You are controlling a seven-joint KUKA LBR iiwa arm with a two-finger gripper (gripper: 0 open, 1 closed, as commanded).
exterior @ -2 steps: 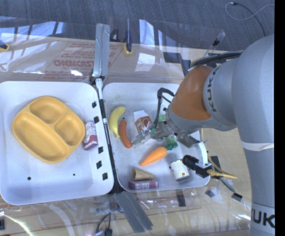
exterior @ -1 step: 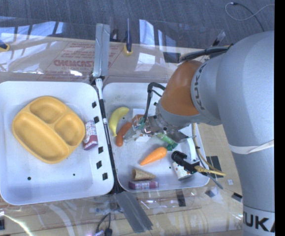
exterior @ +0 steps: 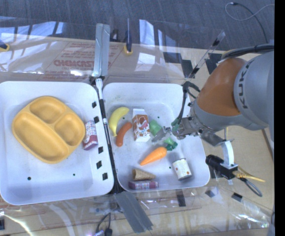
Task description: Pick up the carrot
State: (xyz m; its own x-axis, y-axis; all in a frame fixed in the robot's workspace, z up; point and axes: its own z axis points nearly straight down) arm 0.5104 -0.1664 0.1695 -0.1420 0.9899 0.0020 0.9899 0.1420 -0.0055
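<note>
Carrot [exterior: 154, 155] lay in the right bin [exterior: 197, 167], near its middle, tip pointing lower-left, green top [exterior: 170, 144] toward upper-right. Sausage [exterior: 123, 133] and banana [exterior: 116, 118] lay to its upper-left, carton [exterior: 141, 125] above, can [exterior: 181, 169] to the right, cone [exterior: 142, 173] just below. The fingers [exterior: 168, 131] hovered just above-right of the green top, nothing between them; could not tell if open or shut. Judged a light, rigid, smooth plastic toy. Tapered, so likely to slip: best gripped across the thick orange middle.
</note>
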